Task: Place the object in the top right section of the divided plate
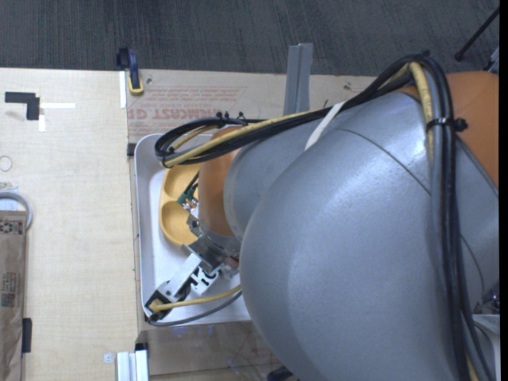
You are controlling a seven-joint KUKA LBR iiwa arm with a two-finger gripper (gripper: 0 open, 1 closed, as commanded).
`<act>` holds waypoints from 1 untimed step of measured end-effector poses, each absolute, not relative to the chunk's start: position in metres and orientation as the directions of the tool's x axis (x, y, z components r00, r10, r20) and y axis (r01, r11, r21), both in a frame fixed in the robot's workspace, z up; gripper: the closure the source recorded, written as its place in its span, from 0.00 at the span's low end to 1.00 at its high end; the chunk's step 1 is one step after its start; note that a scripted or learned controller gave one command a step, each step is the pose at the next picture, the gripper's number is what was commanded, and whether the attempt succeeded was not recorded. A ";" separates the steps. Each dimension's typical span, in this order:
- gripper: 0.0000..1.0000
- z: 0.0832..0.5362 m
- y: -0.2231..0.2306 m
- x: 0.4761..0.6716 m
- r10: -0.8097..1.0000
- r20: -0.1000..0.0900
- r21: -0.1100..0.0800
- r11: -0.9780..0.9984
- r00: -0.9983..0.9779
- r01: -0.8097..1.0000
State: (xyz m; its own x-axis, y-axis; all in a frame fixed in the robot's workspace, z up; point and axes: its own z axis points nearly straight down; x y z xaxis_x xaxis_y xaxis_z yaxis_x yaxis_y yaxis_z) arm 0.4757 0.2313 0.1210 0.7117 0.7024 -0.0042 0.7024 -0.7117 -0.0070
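Observation:
A yellow divided plate (173, 209) lies in the white bin (145, 236); I see just its left rim and part of one section, and the arm covers the rest. A small green-and-white thing (188, 196) peeks out on the plate at the arm's edge, too hidden to identify. My gripper (200, 262) hangs low over the plate's near side, below the orange band (213, 189). A white-and-black bracket with cables (181, 286) runs from it toward the bin's front-left corner. The large grey arm (357, 244) blocks the sections of the plate.
The arm's bulk covers the right and middle of the view. A black and yellow cable loop (186, 139) crosses the bin's back edge. Printed cardboard (198, 100) lies behind the bin, beside a grey post (298, 78). A brown bag (11, 284) sits far left on the wooden bench.

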 end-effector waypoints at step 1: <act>0.00 0.119 0.228 0.476 0.700 -0.007 -0.003 -0.714 0.714 0.700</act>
